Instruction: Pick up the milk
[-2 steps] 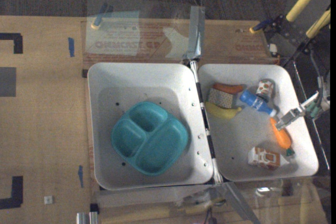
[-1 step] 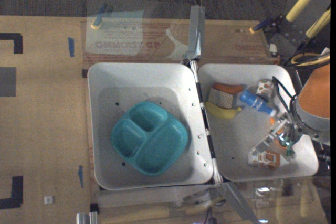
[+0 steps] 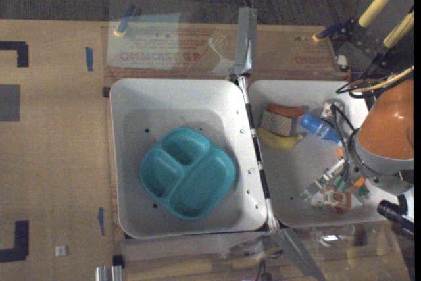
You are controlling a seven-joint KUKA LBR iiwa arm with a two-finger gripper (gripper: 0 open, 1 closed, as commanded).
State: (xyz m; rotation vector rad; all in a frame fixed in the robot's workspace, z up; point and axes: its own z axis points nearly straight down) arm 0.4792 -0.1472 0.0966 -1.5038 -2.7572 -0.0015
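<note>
Gripper (image 3: 327, 182) low in right bin (image 3: 289, 207), touching milk (image 3: 334, 197); grip state unclear. Banana (image 3: 279, 139), can (image 3: 281, 120), bottle (image 3: 319, 126) nearby. Teal plate (image 3: 188, 172) in left bin (image 3: 125, 141).

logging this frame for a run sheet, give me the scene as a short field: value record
left bin: holds a teal divided plate
right bin: banana, brown-and-white tub, blue object, small carton
arm: over the right bin's right side
gripper: low by the small carton; finger state unclear
milk: probably the small carton, label too small to read
grasp: none visible
</note>
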